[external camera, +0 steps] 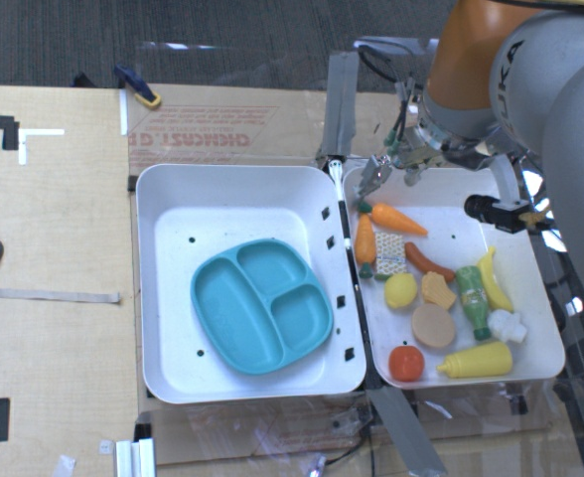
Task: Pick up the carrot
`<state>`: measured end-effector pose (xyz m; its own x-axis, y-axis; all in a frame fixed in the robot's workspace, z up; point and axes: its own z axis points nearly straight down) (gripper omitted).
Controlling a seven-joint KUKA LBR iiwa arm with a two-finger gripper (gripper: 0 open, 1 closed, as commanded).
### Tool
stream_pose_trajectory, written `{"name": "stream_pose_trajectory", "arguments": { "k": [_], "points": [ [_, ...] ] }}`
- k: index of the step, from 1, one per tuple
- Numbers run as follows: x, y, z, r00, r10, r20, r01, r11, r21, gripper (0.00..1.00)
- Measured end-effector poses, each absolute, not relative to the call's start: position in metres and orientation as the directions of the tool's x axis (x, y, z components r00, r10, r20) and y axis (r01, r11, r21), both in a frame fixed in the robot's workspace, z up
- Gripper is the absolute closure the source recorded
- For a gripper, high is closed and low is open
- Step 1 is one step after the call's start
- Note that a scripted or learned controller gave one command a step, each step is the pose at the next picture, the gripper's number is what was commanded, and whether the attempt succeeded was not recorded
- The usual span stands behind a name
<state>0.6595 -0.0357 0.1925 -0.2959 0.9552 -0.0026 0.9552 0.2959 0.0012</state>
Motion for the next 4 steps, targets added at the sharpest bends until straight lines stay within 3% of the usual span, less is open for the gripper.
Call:
{"name": "stream_pose_trajectory", "arguments": {
  "k": [1,2,3,4],
  "points": [
    [0.608,-0.059,0.192,-0.071,0.997,-0.001,0.997,0.071,-0.002,0.00],
    [0.623,-0.106,0.132,0.238,0.971,-0.002,0.971,-0.238,-0.002,0.00],
    [0.661,-0.094,0.107,0.360,0.933,0.008,0.933,-0.360,0.026,0.00],
    [0.646,-0.090,0.107,0.518,0.855,0.015,0.855,-0.519,0.022,0.00]
  ]
}}
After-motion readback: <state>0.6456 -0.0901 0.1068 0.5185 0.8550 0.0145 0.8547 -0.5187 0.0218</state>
